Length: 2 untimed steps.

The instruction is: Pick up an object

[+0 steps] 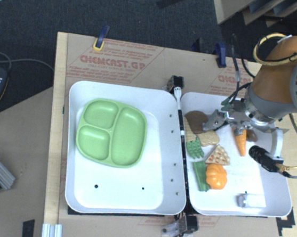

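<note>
Bench (55, 131) carries two white bins side by side. Left bin (75, 187) has just a green divided plate (112, 132), prob. the drop side. Right bin (273, 195) holds the toy food, bunched toward the left bin: brown piece, cracker, green bits, sandwich wedge, orange fruit (216, 176). Arm (283, 73) hangs over the right bin's far end; gripper (242, 127) sits right by a carrot (240, 142). Can't tell if the fingers are open or gripping anything.

A green divided plate (112, 132) is seen lying in the left white bin (70, 186). Both bins are carried by a bench (68, 68) covered with printed brown board, clamped at its far edge by a yellow clip (99, 42).
</note>
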Available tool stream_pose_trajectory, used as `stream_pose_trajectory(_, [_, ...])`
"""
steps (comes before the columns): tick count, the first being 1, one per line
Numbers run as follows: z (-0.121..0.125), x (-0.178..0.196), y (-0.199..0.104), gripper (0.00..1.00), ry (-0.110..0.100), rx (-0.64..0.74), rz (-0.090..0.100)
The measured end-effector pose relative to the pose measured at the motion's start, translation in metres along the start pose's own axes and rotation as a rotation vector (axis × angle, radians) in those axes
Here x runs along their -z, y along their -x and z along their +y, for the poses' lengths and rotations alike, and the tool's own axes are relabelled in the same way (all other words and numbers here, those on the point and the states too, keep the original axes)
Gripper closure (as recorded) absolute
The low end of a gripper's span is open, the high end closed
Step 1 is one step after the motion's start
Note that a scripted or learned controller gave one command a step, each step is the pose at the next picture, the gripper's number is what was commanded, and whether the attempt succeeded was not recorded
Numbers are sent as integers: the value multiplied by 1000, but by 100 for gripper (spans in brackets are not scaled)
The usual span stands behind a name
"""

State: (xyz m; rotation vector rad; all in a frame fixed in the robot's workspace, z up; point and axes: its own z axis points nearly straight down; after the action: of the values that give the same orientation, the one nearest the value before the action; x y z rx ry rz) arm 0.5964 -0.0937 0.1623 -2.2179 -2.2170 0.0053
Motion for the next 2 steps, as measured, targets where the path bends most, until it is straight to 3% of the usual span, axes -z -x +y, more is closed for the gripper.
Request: stream_pose_trajectory(2, [8,-77,5,0,8,-2,-8])
